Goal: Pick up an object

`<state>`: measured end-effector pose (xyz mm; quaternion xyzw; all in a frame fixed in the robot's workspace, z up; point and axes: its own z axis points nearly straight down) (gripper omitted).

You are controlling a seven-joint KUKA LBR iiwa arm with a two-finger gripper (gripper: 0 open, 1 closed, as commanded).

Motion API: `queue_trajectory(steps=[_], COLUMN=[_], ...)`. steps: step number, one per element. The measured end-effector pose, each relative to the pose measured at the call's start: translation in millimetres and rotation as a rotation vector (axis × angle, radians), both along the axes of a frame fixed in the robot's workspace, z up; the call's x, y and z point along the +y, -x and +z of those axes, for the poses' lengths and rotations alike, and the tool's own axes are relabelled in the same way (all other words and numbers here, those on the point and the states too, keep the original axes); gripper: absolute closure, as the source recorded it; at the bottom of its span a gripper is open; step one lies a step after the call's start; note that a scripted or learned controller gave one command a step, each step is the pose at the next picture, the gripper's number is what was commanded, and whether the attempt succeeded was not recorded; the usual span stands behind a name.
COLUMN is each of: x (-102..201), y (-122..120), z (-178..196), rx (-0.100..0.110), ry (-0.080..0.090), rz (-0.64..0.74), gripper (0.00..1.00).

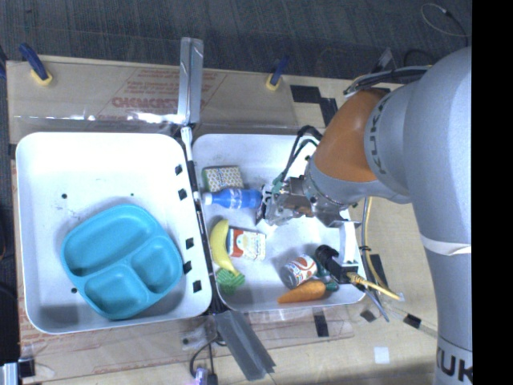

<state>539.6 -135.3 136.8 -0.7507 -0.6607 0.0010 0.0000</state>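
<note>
Two white bins sit side by side on the bench; the left bin (32, 215) holds a blue divided tray (120, 261), and the right bin (240, 143) holds the small things. Over its middle hangs the gripper (271, 207), just right of a blue bottle (232, 199), with a banana (219, 245), a small carton (247, 244), a can (300, 269) and a carrot (304, 293) nearer. I cannot tell how its fingers stand, and nothing shows between them. This looks like the approach; next it must settle on one object, likely the bottle.
</note>
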Motion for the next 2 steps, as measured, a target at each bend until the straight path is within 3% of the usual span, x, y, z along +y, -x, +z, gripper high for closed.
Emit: queue_trajectory(steps=[1,2], x=[-4.5,0.7], y=[-102.6,-103.8], z=[-24.6,-27.7], rx=[-0.029,-0.032], ry=[0.003,-0.002], rz=[-0.145,-0.139], gripper=[1.00,0.00])
